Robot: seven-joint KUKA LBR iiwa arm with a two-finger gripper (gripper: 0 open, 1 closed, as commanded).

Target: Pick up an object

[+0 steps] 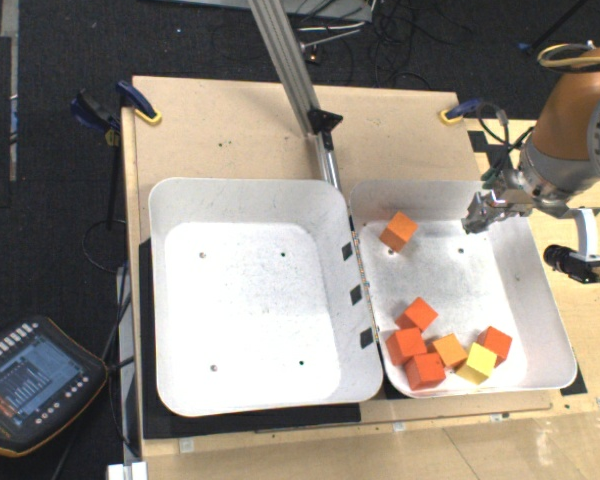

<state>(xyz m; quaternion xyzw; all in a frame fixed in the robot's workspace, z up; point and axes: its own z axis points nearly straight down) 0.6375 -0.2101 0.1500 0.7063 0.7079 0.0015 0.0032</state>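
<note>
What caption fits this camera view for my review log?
Arm's gripper hovers over the right bin's far side, with one orange cube apart from five clustered cubes.

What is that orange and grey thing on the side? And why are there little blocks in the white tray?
That orange and grey thing is a robot arm. At its end is a gripper, a sort of hand with two fingers, hanging over the far side of the right bin. From here I can't tell whether the fingers are open or shut, and nothing is seen held in them.

The picture is taken by one camera fixed up high, looking down at a slant on a wooden bench. On it sit two shallow white trays, called bins. The left bin is next to the right one.

The blocks are for the robot to practise picking up. One orange block lies by itself near the gripper. Five more sit bunched at the near end: orange and red ones, and a yellow block.
</note>
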